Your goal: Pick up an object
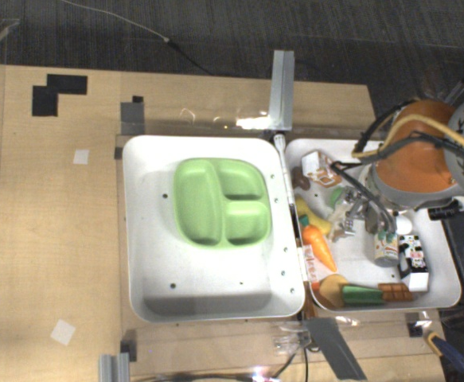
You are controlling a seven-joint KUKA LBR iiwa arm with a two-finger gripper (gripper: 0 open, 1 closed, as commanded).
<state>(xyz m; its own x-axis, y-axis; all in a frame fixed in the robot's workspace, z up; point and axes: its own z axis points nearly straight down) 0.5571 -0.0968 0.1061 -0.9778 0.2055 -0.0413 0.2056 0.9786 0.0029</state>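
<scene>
White, the right bin (446, 289) is the landmark. Along its near wall lie a green and brown stick (372, 294); just beyond, an orange carrot (319, 247). The gripper (357, 212) hangs over the bin's middle among small clutter; I cannot tell how it stands. Left of it, the left bin (148, 213) carries 1 green tray (220, 201).

Arm (423, 153) enters from right, orange band topmost, wrist angled down-left. Hand (357, 213) low, cables looped over wrist. Finger state unreadable from above.
</scene>
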